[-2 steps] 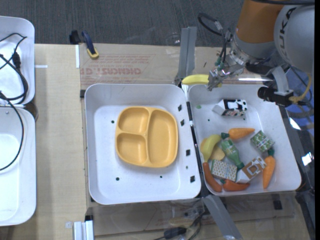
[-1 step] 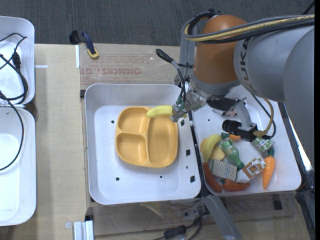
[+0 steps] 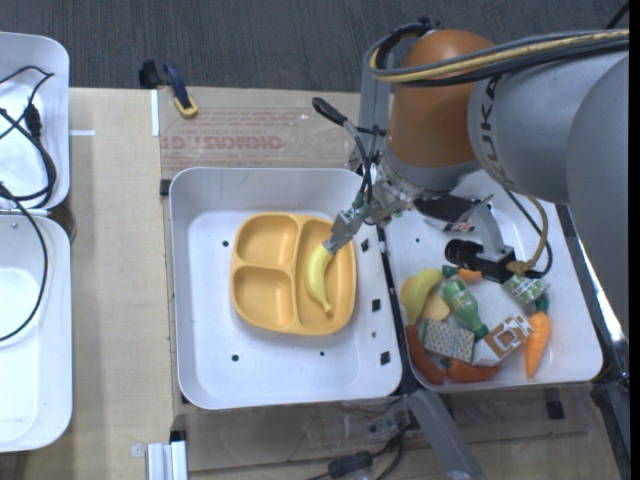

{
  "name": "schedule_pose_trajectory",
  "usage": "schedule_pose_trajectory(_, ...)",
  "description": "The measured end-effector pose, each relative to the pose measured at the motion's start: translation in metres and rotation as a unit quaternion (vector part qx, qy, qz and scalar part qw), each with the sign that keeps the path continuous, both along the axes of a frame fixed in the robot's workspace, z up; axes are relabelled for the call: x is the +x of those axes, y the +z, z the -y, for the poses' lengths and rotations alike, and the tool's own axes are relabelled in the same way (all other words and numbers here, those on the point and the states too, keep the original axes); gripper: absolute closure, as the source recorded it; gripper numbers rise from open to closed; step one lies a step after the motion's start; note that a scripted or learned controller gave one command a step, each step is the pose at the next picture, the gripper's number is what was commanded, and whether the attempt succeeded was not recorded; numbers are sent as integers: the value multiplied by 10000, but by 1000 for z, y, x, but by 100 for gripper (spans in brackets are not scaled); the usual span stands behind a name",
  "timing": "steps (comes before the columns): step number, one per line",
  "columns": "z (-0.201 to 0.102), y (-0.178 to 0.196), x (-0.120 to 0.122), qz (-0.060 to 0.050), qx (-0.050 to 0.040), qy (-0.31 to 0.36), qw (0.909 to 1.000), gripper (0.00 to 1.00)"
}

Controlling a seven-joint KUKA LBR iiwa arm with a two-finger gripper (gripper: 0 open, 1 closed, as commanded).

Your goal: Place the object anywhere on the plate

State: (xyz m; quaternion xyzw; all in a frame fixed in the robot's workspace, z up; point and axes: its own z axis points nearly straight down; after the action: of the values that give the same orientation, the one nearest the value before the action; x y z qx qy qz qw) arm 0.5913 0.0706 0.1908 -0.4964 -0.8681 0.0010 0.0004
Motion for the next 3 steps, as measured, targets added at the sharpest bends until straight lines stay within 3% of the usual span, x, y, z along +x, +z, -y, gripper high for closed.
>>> schedule_pose_trajectory(1, 71, 82, 63, 8, -11, -2212, 9752, 0)
schedule_pose_trajectory(2, 71, 91, 63, 5, -26, -2199, 9755, 100)
schedule_pose_trajectory(3, 83, 187, -27, 3, -10, -2175, 9761, 100)
